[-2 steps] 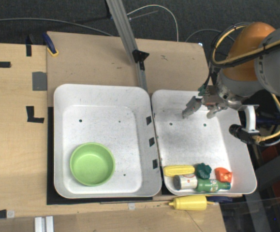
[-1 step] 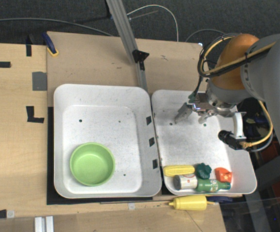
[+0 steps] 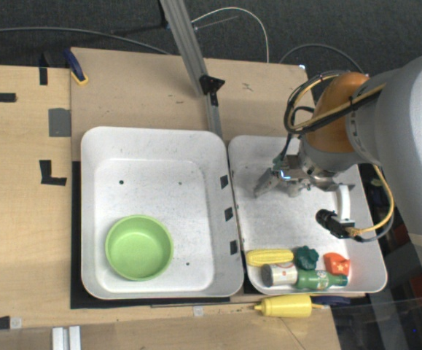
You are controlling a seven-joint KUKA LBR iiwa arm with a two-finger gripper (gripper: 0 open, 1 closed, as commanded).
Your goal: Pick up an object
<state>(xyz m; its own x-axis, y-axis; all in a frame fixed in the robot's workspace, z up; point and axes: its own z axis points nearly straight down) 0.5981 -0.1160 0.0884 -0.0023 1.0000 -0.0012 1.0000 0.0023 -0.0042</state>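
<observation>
My gripper (image 3: 278, 186) hangs low over the back half of the right bin (image 3: 258, 217), fingers spread open, with nothing between them. Along that bin's front edge lies a cluster: a yellow corn-like piece (image 3: 269, 257), a white and red can (image 3: 279, 275), a dark green lump (image 3: 306, 256), a green bottle (image 3: 320, 280) and an orange-red object (image 3: 337, 265). They all lie well in front of the gripper. A green bowl (image 3: 139, 248) sits in the front left corner of the left bin (image 3: 152, 159).
A yellow squeeze bottle (image 3: 286, 306) lies on the bench just outside the right bin's front rim. A grey pole (image 3: 189, 39) slants down to the divide between the bins. Cables and a black connector (image 3: 330, 222) hang from the wrist over the right bin.
</observation>
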